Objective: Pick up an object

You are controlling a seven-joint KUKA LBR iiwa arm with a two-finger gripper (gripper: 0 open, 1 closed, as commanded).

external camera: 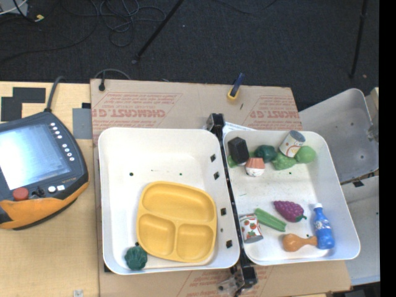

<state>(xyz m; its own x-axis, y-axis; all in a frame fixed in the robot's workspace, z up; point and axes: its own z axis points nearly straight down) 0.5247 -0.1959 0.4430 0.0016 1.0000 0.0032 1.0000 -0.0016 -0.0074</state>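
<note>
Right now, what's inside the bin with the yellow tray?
The left bin holds the yellow tray, with its three compartments bare, and a dark green toy by its near-left corner. Whatever lies under the tray is covered, so I can't tell.

Yellow divided tray [177,221] in left bin [124,166], green lump [135,258] just beside tray's near-left corner, toy foods clustered right of tray in right bin [337,184]

Cardboard sheet [162,104]: red print, upside down, unreadable.

Wooden bench [43,258] under cardboard sheet [185,107], two white bins [117,166], pendant [37,166].
</note>
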